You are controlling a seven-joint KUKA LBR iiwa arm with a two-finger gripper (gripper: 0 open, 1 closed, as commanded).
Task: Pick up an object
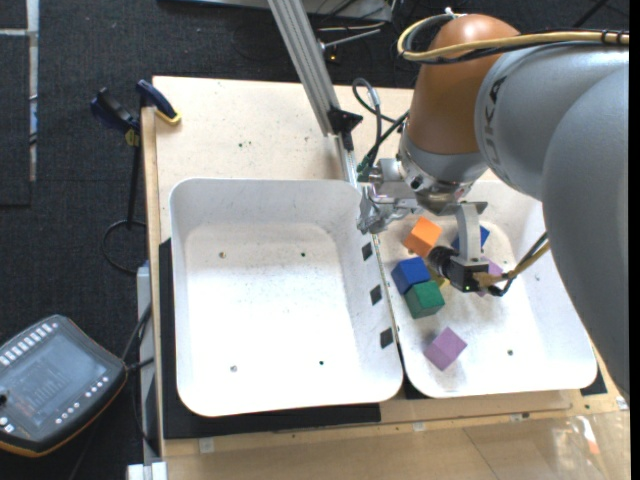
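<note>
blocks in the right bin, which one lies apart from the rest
The purple block, lying alone nearest the bin's front rim. The orange block, blue block and green block cluster together farther back.

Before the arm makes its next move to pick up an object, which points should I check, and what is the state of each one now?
1. Objects available in the right bin: ok. An orange block, blue block, green block and purple block lie there.
2. Purple block free of neighbours: ok, it lies apart.
3. Blue and green blocks separated: not ok, they sit tight together.
4. Gripper above a block: not ok, it seems to be at the wall between the bins.
5. Gripper carrying nothing: cannot tell from this angle.
</note>
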